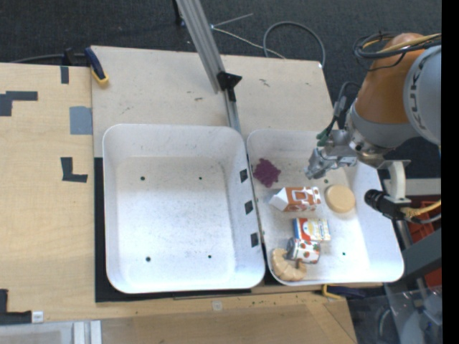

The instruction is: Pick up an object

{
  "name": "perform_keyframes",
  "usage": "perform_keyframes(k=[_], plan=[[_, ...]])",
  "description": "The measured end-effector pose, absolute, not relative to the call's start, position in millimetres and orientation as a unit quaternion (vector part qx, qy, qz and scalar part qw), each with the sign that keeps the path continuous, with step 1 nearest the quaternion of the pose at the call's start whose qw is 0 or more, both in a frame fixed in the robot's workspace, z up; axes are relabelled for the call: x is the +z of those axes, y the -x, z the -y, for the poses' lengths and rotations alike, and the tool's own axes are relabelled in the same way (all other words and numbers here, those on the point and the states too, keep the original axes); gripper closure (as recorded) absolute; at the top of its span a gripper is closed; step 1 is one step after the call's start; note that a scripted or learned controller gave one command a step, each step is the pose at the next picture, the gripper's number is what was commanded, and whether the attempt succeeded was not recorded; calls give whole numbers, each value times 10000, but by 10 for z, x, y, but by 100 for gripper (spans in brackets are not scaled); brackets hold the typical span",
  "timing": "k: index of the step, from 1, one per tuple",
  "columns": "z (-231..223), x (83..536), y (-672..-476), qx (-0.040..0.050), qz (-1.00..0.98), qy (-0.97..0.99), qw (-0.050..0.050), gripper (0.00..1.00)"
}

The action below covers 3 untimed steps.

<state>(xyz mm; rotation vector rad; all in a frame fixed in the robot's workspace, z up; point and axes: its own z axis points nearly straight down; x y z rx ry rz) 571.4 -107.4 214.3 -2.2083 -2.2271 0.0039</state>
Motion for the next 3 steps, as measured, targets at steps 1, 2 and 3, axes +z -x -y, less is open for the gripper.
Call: perform_keyframes(k=[1,2,3], plan=[[611,2153,-5777,18,7098,7044,26,100],[19,2122,-5861,20,7102,7040,24,100],[-530,2158,-6150,14,7101,7041,17,100]])
